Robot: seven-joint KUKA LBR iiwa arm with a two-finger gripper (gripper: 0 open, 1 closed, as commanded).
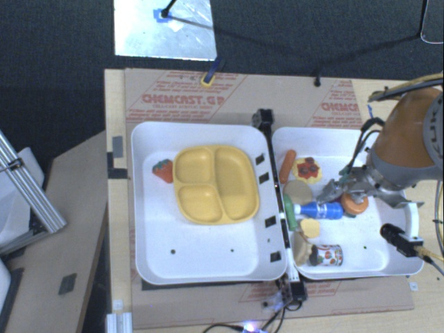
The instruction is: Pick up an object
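At the near edge of the right bin (pixel 388 263) a small can (pixel 327 256) lies on its side, its red and white label up, close to the divider between the bins. Just behind it sits a pale yellow piece (pixel 309 228), and behind that a blue bottle (pixel 322 210) lies on its side, its green cap end pointing toward the divider. A beige round object (pixel 297 191) rests beside the bottle's cap end. An orange rounded object (pixel 356 203) lies just right of the bottle.

The gripper (pixel 341 185) is low over this cluster, near the bottle's right end and the orange object; whether it is spread or pressed together cannot be told from this angle, and nothing is seen between its tips. The arm (pixel 409 141) comes in from the right, its orange band above the wrist over the bin's right side.

Farther back in the right bin, a yellow square piece with red spots (pixel 307 168) lies flat, and an orange carrot-like stick (pixel 286 166) lies beside it along the divider.

In the left bin (pixel 208 262) a yellow divided plate (pixel 212 184) with three compartments sits near the middle, and a small red strawberry-like toy (pixel 164 170) lies just off its left edge.

Beyond the bins, brown cardboard (pixel 187 96) with red printing covers the bench, and a shiny sheet (pixel 165 19) lies farther back on the dark floor
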